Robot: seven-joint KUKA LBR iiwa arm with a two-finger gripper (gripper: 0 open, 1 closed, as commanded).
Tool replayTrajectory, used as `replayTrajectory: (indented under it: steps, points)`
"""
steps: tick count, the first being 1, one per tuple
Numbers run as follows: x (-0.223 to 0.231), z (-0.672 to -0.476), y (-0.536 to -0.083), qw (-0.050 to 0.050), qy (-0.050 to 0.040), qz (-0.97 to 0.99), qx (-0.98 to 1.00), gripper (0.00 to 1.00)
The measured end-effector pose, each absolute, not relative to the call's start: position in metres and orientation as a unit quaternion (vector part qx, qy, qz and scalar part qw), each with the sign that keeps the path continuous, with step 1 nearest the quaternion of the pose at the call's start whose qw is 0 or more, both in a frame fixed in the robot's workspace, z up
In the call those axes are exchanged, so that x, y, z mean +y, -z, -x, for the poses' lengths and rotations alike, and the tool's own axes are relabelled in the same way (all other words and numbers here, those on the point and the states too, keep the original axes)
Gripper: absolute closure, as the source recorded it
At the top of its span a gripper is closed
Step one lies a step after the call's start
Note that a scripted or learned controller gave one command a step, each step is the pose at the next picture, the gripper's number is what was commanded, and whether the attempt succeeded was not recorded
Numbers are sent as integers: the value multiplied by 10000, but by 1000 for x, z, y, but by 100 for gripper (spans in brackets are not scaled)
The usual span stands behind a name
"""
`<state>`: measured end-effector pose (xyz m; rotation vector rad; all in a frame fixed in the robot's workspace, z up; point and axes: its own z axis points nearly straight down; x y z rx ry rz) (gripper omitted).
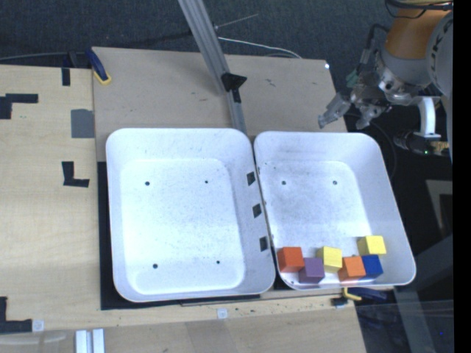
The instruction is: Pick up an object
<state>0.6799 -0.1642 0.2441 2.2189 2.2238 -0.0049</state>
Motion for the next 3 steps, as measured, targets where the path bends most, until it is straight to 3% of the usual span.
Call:
replayTrajectory:
  steps: [1,2,3]
  points:
    - [-103,-580,-227,-31,23,-7066,7076,0]
    - [-27,-611,-197,-18,3,-7040,7102,0]
    - [-95,-603,-239,18,4,-7087,7055,0]
